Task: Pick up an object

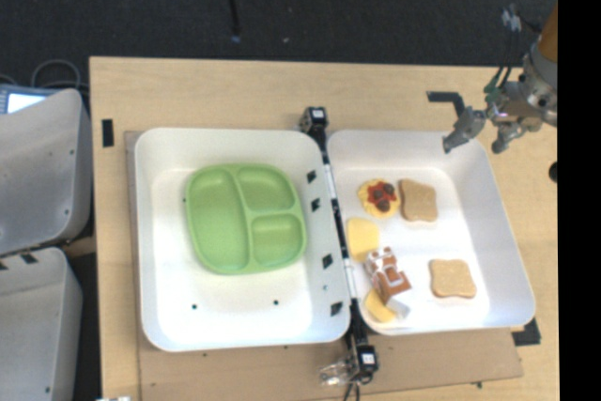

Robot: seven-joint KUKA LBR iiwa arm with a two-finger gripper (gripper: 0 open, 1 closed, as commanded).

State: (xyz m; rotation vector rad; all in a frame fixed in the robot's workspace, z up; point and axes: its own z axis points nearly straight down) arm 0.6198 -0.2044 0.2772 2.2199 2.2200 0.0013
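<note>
The right bin (pixel 498 202) holds several toy foods: a yellow tart with red berries (pixel 379 195), a bread slice (pixel 419 201), a yellow cheese piece (pixel 362 237), a brown-and-white item (pixel 388 273), a toast slice (pixel 452 278) and a yellow wedge (pixel 378 307). My gripper (pixel 480 134) hangs over the far right corner of this bin, up and to the right of the bread slice. Its two grey fingers are spread apart and open, with nothing between them.
The left bin (pixel 160 296) holds a green divided plate (pixel 246 218). A black divider with clips (pixel 331 221) runs between the bins. White equipment (pixel 38 174) stands off the bench's left edge.
</note>
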